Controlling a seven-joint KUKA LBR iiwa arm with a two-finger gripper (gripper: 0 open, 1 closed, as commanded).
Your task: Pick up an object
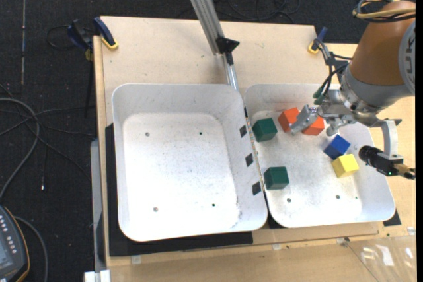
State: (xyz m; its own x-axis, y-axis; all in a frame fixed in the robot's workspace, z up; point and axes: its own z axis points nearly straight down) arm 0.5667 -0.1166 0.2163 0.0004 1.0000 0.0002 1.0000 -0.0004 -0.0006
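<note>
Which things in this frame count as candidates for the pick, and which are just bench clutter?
Job in hand:
gripper, low in the right bin
two orange blocks by the gripper
two green blocks
blue block
yellow block

Lying about:
left bin
metal pole
clamps at the bench corners

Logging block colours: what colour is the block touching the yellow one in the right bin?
Blue, seen from the camera view, against the yellow block.

black cables [39, 122] trail on dark floor [46, 10] beside bench [165, 56].
</note>
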